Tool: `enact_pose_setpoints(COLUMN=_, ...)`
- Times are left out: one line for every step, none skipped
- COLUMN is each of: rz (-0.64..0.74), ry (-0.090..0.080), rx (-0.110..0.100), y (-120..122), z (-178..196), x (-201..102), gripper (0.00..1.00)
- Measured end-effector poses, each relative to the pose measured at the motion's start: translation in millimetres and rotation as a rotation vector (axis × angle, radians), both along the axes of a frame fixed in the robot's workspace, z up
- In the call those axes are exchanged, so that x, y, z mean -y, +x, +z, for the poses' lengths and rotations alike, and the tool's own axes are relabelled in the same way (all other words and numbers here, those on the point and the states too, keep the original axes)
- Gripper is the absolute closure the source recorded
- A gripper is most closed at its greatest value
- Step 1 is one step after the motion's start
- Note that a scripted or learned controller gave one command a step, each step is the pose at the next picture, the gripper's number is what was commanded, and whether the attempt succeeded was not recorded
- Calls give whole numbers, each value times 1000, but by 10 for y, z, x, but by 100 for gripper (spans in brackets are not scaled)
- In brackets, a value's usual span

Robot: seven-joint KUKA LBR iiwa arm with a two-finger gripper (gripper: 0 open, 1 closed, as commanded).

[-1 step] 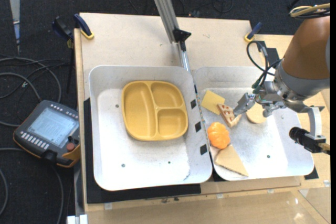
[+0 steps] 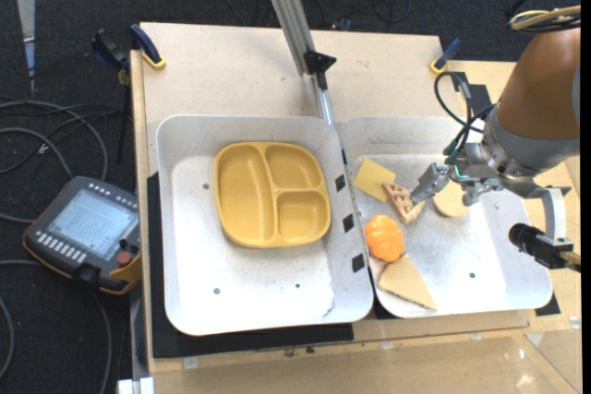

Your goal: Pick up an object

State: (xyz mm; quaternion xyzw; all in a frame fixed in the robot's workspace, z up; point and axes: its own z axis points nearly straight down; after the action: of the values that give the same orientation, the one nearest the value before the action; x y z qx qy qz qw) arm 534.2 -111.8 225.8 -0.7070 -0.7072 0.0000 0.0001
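The waffle piece (image 2: pixel 400 198) lies just beside the open tool (image 2: pixel 450 181), so the approach is under way; next comes descending and closing.

- I can't read any words or numbers here.
- The screen on the hand controller (image 2: pixel 90 219) glows, but its writing is too small.

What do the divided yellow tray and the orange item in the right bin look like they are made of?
The yellow tray looks like moulded plastic: uniform colour, smooth rounded dividers, a soft matte sheen. The orange item looks like toy plastic fruit, judging by its saturated colour and slightly lobed, glossy surface; real fruit cannot be ruled out at this resolution.
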Motion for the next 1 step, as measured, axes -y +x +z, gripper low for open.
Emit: enact_pose_setpoints(rz=-1, ry=0, rx=-4, y=-13, z=-433, x=-26, gripper=0)
